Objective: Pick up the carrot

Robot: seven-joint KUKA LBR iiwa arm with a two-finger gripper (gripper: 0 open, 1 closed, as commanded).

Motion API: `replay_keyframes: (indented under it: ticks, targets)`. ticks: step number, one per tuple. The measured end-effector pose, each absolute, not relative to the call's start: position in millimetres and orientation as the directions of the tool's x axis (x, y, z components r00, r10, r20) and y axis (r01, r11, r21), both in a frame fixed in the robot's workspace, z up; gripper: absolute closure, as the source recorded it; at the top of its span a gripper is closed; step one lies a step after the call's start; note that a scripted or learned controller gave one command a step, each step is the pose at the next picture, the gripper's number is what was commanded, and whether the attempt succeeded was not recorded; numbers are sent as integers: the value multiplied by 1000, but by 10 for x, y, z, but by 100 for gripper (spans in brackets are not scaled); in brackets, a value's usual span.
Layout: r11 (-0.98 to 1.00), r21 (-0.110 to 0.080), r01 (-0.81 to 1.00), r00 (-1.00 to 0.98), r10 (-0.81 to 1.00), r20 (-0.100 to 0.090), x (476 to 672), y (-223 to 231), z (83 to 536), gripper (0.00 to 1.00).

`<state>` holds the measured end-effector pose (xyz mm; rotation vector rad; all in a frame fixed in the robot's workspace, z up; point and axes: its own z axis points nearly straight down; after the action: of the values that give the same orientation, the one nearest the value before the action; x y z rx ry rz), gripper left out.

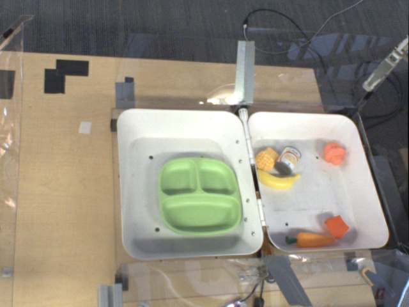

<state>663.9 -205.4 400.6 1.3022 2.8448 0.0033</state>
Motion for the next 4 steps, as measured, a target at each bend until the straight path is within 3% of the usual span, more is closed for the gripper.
replay_keyframes:
  ticks: [2, 3, 4]
  targets:
    - [654, 7, 757, -654, 757, -10, 6640, -2052, 3998, 0]
    - [477, 7, 879, -477, 879, -7, 6539, -2046, 4092, 0]
    - [478, 7, 879, -478, 879, -7, 6539, -2046, 4092, 0]
